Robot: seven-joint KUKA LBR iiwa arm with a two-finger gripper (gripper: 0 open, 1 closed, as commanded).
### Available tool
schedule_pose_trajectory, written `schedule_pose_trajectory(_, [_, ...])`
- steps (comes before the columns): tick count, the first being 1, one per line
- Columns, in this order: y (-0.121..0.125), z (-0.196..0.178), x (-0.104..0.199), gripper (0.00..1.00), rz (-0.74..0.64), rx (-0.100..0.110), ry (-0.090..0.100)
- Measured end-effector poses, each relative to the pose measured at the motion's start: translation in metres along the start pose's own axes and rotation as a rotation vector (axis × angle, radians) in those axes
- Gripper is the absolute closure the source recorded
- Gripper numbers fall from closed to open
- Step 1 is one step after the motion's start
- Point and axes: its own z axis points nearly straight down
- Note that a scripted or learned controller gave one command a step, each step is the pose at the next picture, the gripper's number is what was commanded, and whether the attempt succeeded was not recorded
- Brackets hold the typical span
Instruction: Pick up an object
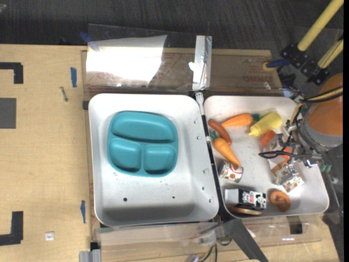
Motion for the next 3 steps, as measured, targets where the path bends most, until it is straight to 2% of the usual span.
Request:
schedule_pose_trajectory(1, [0.001, -0.013, -0.005, 1.0, -0.001, 0.002, -0.013])
schedule_pose_trajectory(2, [0.001, 0.0, -0.009, 1.0, -0.338, -0.002, -0.005])
schedule_pose_trajectory(3, [0.022, -0.001, 0.044, 1.0, -0.384, -0.001, -0.004])
